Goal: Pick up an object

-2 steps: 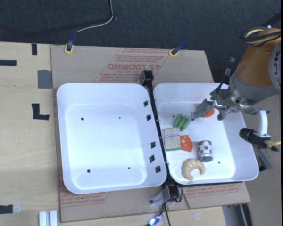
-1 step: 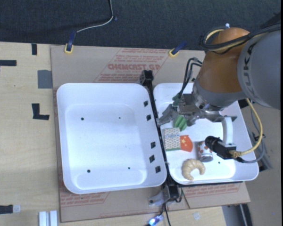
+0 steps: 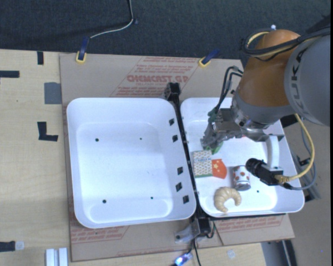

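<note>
Camera view looks down on a worktop [image 3: 22,148] with two white bins side by side on a sheet of brown cardboard [image 3: 150,76]. A black strip [image 3: 180,148] runs between the bins.

The left bin [image 3: 122,159] has only small dark dots on its floor. The right bin [image 3: 288,204] holds all the small things, near its front side. A little patterned packet [image 3: 202,163] lies by the wall next to the black strip. Just beside it, touching or almost touching, is a red-orange piece [image 3: 218,168]. A bit further right sits a small round cup [image 3: 241,178], white with red spots. In front of these lies a tan croissant-shaped toy [image 3: 227,198], curled like a moon.

The big grey arm [image 3: 316,82] comes in from the right, with its orange band [image 3: 266,65] up high. Its gripper [image 3: 213,143] hangs low over the right bin — right above the top edge of the patterned packet. Something green shows at the tip. I cannot tell how far apart its two sides are, or if it has hold of anything.

A black part [image 3: 261,168] with a yellow cable [image 3: 299,173] sticks out on the arm's near side, close to the cup. Blue and yellow clips [image 3: 81,55] pin the cardboard at the back.
</note>
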{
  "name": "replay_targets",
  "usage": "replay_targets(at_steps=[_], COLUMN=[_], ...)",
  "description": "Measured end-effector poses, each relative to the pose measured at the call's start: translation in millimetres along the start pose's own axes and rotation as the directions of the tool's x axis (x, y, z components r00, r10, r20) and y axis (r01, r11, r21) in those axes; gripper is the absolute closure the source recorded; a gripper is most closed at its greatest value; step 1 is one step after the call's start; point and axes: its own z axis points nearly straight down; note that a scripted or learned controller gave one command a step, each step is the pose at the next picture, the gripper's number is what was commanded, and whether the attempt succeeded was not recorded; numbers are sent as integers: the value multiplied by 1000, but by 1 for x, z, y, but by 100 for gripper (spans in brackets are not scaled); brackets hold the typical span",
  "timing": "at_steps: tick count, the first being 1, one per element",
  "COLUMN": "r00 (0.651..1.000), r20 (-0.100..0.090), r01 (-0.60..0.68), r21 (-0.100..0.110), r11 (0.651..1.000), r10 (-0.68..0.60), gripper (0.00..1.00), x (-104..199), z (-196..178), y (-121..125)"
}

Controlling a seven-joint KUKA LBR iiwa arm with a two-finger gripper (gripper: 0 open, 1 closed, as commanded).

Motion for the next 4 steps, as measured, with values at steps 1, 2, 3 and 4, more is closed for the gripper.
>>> replay_targets(at_steps=[1, 2, 3, 4], r00=[1000, 1000, 1000, 1000], r20=[0, -2, 1, 0], r01=[1, 3, -1, -2], r21=[-12, -5, -5, 2], r11=[1000, 1000, 1000, 1000], r10=[-1, -3, 1, 2], gripper=[100, 100, 100, 100], x=[21, 53, 79, 78], z=[-93, -146, -160, -156], y=[35, -38, 14, -45])
